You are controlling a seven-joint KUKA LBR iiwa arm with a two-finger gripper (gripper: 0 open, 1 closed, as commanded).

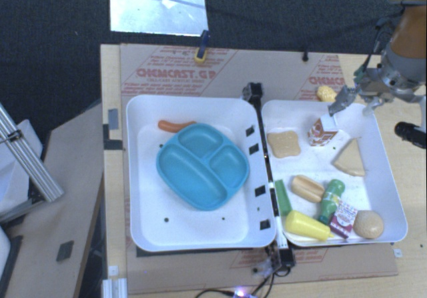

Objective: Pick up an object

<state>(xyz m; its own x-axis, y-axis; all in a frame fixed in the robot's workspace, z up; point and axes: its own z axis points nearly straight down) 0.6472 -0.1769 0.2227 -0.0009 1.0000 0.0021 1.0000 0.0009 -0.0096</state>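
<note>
- The left bin is shallow, white and smooth, with rounded corners.
- A glossy blue plate with moulded compartments lies tilted in it; a slim orange sausage shape pokes out just behind the plate's upper left edge.
- In the right bin, from its left side: a flat tan bread slice, a green stick along the divider, and a smooth yellow cone-like piece at the front.
- Further right lie a hot-dog bun, a green bottle, a small red-and-white carton, a red packet, a pale wedge and a round beige lump.
- A yellow lump sits on the board behind the bin.
- The gripper hangs above the bin's back right part, its fingers spread apart with nothing between them, just above and right of the carton.
</note>
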